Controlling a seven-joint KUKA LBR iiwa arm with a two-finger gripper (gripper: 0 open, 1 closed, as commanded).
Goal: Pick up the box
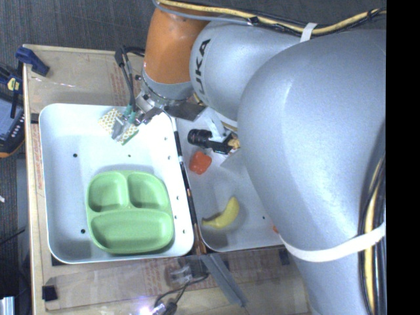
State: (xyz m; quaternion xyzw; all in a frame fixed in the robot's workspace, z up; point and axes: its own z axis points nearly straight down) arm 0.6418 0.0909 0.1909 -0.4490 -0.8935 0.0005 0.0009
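1. Arm [289,130]: grey bulk covers most of the right bin [226,238], with the orange band reaching over the divider toward the left bin [59,176].
2. Left bin: a green divided plate [130,210] lies in the near half, well apart from the work area.
3. Right bin: a banana [223,214] and a small red-orange item [200,162] lie there. Neither is in the way.
4. Box [121,123]: a small, flat carton with a yellow-green pattern, at the far edge of the left bin close to the wall. It's likely light, thin cardboard, so it will dent if squeezed hard, and the faces are probably slick.
5. Gripper [126,125]: right at the box, tips on or over it. Jaws look narrow, but I can't tell whether the box sits between them or under them.
6. Grasp advice: pinch across the short width at mid-length, using light force.
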